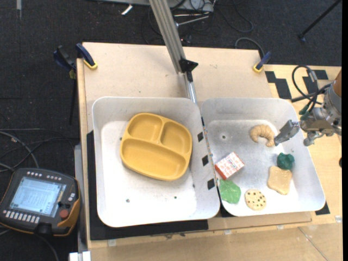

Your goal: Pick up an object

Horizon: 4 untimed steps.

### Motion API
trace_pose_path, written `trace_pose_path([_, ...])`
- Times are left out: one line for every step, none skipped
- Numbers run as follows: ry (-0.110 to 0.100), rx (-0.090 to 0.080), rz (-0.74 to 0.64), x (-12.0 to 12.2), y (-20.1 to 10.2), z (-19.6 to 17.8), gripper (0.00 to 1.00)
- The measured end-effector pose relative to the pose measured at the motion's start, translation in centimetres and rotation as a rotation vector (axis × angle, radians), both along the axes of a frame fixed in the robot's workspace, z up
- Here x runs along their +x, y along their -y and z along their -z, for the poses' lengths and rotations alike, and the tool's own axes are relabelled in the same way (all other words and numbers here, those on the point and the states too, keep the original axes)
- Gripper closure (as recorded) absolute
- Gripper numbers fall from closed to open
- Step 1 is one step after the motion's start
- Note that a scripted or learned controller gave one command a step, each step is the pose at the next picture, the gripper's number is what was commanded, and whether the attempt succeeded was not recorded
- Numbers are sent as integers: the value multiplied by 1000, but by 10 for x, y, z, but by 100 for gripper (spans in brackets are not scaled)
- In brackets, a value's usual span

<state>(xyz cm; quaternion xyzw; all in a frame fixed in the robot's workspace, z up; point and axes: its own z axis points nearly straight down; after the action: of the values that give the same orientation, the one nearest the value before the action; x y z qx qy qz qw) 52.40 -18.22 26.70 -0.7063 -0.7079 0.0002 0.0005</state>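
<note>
From the camera view, two shallow white bins of smooth plastic sit side by side on a pale wooden table (pixel 136 64). The left bin (pixel 109 200) holds one yellow plate (pixel 156 145), a rounded-square moulded dish with three compartments and a matte sheen. The right bin (pixel 304 194) holds six small things: one tan croissant (pixel 262 132), curved and ridged; one small carton (pixel 229 165), boxy, white with red print; one light green leaf-shaped piece (pixel 230 192), glossy; one round cookie (pixel 255 199) speckled with dark chips; one pale bread-like slab (pixel 279 180) with an uneven edge; one dark green lump (pixel 285 160), crinkled.

The hand (pixel 296 134) reaches in from the right over the right bin's far-right side. Its two metal fingers are spread apart with nothing between them; one finger (pixel 285 131) points down-left, its tip just beside the croissant's right end, though whether it touches cannot be told. The other finger lies near the bin's right rim.

A teach pendant (pixel 38 200) with a lit screen lies on the floor to the left.
</note>
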Motion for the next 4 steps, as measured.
trace_pose_path([0, 0, 1, 0, 0, 0, 0])
trace_pose_path([-4, 1, 2, -1, -7, 45, 0])
trace_pose_path([-4, 1, 1, 8, -12, 98, 0])
trace_pose_path([-4, 1, 3, -1, -12, 145, 0])
